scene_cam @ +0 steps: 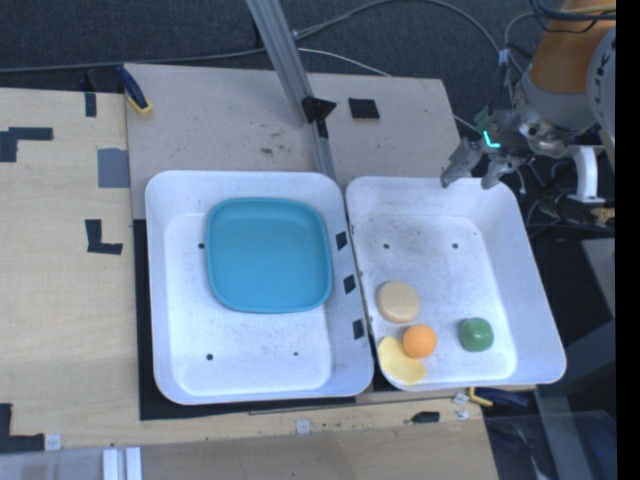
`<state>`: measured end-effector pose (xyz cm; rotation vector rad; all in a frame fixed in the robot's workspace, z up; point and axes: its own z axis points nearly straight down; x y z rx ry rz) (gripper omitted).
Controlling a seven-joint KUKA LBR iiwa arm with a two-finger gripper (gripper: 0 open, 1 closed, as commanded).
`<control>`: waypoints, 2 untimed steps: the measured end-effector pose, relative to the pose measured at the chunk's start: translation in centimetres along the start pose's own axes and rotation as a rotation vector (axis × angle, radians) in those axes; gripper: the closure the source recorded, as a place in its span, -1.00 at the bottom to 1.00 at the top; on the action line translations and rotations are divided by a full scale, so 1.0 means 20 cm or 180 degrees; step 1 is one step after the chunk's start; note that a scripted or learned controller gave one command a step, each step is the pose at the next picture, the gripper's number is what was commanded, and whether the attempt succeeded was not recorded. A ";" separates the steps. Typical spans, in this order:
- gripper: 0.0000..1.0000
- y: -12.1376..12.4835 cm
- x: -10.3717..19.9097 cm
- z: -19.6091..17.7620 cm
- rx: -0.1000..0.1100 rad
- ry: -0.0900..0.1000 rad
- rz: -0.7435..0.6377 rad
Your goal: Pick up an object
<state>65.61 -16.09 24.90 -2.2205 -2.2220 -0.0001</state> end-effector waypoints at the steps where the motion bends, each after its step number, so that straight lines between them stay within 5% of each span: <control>1: -1.00 0.00 0.00 0.00 0.0001 0.0000 0.0000; 2: -1.00 -0.01 0.03 0.22 0.0011 0.0001 0.0000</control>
